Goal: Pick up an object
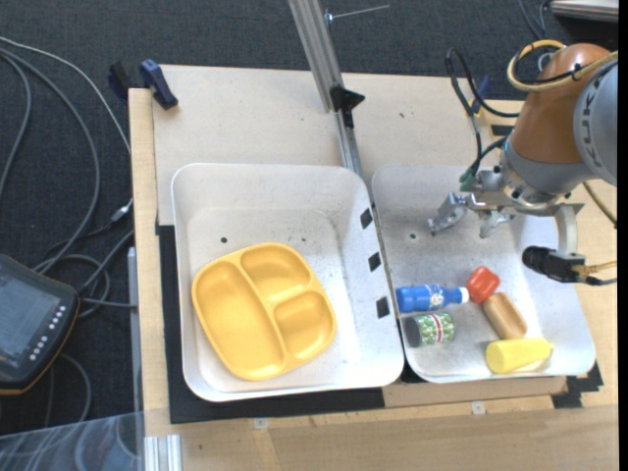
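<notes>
Overhead, we note the arm (564, 106) cut off at right, its gripper (469, 214) spread open, gripping nothing, above the right bin (412, 189) on a pale bench (245, 116) over dark carpet (118, 18).

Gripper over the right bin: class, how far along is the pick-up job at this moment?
Done: nothing looks lifted. The blue-and-white bottle, orange block, brown cylinder, yellow block and dark green can all lie in the right white bin. In hand: the two-finger gripper hovers above bare floor, holding nothing. Left: descend, grasp, lift.
</notes>
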Motion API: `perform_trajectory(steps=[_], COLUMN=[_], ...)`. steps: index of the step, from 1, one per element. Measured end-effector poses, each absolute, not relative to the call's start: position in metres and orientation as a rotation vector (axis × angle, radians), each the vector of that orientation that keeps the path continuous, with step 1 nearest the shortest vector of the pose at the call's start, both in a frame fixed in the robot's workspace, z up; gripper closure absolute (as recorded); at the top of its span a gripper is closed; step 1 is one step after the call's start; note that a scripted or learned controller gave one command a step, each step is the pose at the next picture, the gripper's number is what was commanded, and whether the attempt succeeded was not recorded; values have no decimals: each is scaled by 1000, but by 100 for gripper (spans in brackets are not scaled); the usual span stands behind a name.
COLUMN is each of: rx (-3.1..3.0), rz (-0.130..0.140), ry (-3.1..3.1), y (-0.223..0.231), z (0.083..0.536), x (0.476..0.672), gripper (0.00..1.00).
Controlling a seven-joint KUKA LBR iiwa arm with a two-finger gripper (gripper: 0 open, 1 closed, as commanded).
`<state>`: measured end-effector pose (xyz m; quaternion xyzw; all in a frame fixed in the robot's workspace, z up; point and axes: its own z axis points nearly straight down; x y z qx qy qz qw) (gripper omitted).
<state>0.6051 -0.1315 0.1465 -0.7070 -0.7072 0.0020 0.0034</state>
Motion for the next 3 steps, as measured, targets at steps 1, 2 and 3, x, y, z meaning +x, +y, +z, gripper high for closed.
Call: perform_trajectory(steps=[1, 2, 3], rx=[-2216, -2221, -2224], rz=[6, -3, -7], ry=[-2217, -2222, -2228], y=[-130, -130, -127], z=[93, 108, 172], x=[604, 606, 613], gripper=[0, 100, 100])
